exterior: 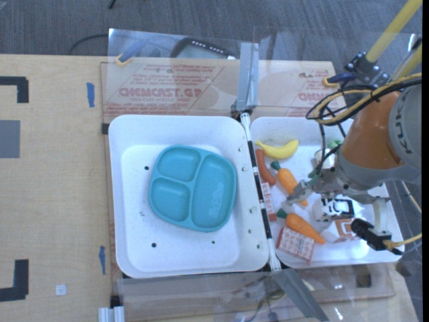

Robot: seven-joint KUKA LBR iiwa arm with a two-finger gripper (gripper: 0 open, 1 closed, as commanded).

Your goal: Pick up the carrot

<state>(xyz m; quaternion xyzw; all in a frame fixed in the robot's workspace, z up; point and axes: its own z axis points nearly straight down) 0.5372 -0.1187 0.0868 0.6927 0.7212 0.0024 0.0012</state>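
Pale wooden table (47,200) carries both bins; in the right bin (305,127) two carrots lie. One carrot (287,179) slants down-right, its lower end touching the gripper (299,192), whose grip state I cannot tell. Another carrot (303,226) lies just below.

Wooden bench (53,180) bearing two white bins (127,180) side by side.
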